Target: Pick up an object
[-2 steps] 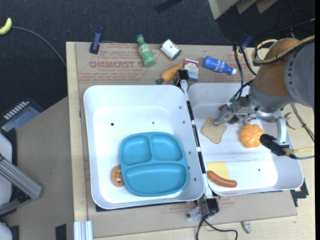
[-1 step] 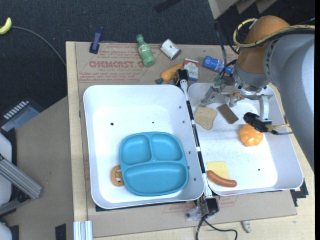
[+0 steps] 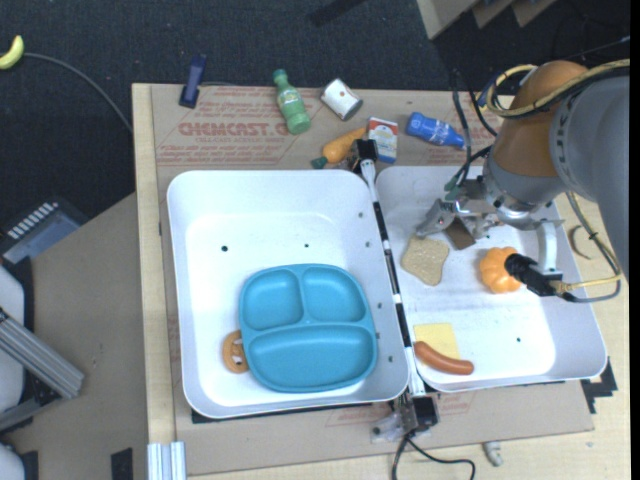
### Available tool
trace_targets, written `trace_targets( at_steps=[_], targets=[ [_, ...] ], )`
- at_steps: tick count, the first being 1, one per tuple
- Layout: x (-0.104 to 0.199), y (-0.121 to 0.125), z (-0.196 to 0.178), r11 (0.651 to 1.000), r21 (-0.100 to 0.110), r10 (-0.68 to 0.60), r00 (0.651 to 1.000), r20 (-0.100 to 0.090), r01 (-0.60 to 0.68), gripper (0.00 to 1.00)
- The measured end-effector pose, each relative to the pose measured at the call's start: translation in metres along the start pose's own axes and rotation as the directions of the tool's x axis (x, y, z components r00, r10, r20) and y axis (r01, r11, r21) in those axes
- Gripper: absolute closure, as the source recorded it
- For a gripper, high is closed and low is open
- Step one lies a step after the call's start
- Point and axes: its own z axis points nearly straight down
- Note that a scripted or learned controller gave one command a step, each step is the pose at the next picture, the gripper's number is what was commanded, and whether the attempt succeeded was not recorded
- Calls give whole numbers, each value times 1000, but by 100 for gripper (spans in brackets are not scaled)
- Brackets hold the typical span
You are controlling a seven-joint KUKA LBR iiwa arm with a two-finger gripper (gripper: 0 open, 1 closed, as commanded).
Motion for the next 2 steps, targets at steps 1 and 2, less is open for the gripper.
trace_targets(
  at_steps=[1, 2],
  targets=[
    [-13, 41, 2, 1000, 2, -2, 1000, 1, 2, 0],
    [5, 7, 2, 1000, 6, 0, 1000, -1, 0, 0]
  ],
)
